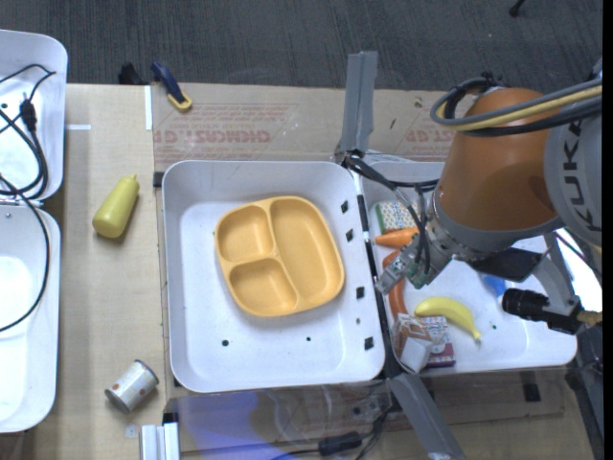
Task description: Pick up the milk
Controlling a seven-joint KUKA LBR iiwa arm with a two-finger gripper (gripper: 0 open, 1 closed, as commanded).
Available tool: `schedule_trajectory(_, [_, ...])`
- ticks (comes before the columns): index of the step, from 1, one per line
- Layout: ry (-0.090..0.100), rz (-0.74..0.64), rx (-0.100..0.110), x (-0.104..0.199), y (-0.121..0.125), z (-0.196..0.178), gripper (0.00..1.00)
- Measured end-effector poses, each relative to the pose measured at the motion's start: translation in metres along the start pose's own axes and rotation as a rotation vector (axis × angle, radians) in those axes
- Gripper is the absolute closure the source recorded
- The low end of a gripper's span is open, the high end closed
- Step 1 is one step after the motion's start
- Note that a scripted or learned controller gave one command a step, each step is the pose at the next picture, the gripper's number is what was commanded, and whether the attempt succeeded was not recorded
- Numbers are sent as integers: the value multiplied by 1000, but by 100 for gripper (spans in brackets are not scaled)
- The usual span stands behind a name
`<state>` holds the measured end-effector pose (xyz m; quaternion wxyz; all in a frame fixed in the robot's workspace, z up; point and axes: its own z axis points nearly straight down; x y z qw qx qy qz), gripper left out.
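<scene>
The gripper hangs low over the left edge of the right bin, under the big orange band of the arm; whether it is released or clenched cannot be told, and nothing shows gripped in it.

Left of the gripper lies the left bin, and in it a yellow plate with three wells. The wall between the two bins runs just beside the gripper.

The milk, a small carton lying tilted, sits just below the gripper in the near left corner of the right bin, touching that corner wall. A banana lies just right of and below the gripper, close above the milk. A carrot lies just above the gripper, and a second orange piece runs down from under it toward the milk. A green packet lies beyond the carrot. A blue thing shows to the right, partly hidden by the arm.

Far left of the gripper, outside the bins, a mustard bottle lies on the bench, and a can lies nearer the front.
</scene>
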<state>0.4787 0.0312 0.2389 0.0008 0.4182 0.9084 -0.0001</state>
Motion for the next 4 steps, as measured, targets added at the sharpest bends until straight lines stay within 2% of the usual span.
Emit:
schedule_trajectory(1, [1,-174,1,26,22,-12,100])
schedule_trajectory(2, [0,164,1,12,11,-14,100])
schedule_trajectory(3, [3,-353,2,23,19,-2,100])
schedule_trajectory(4, [0,-401,0,79,68,-114,100])
